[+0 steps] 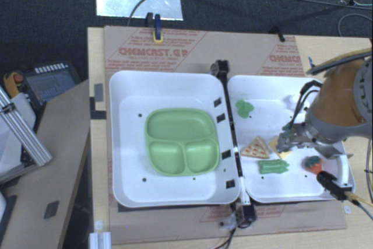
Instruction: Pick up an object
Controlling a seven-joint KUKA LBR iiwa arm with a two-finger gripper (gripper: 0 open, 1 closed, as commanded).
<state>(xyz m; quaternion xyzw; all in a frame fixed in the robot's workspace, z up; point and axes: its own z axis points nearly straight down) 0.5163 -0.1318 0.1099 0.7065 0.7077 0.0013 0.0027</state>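
Note:
In the right bin (265,90) lie a pizza-slice toy (256,148), a green oblong toy (273,167), a small green leafy piece (243,107) and an orange-and-green toy (313,164). A yellow bit (274,143) shows beside the pizza slice. My gripper (286,143) is low over the bin, just right of the pizza slice and above the green oblong toy. The arm hides part of the bin's right side.
The left bin (125,96) holds a green three-compartment plate (178,140). A black divider strip (227,119) runs between the bins. Cardboard lies under both bins. A controller box (49,84) sits on the bench at the left.

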